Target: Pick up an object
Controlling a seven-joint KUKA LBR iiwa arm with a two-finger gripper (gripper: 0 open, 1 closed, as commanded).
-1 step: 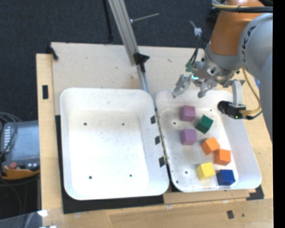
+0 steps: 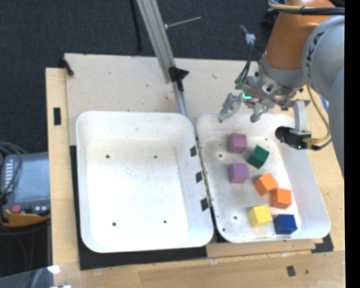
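Blocks crowd the right bin (image 2: pixel 315 218) — blue block (image 2: pixel 285 223) and yellow block (image 2: pixel 259 215) nearest, two orange ones beyond, then purple block (image 2: pixel 238 173), green block (image 2: pixel 258 156) and another purple farthest. Above the far rim the gripper (image 2: pixel 242 108) hangs spread (nothing between its fingers).

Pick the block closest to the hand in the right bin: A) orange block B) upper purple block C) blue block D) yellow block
B: the upper purple block lies at the far end of the right bin, just below the hand, while the blue block and yellow block sit at the near end.
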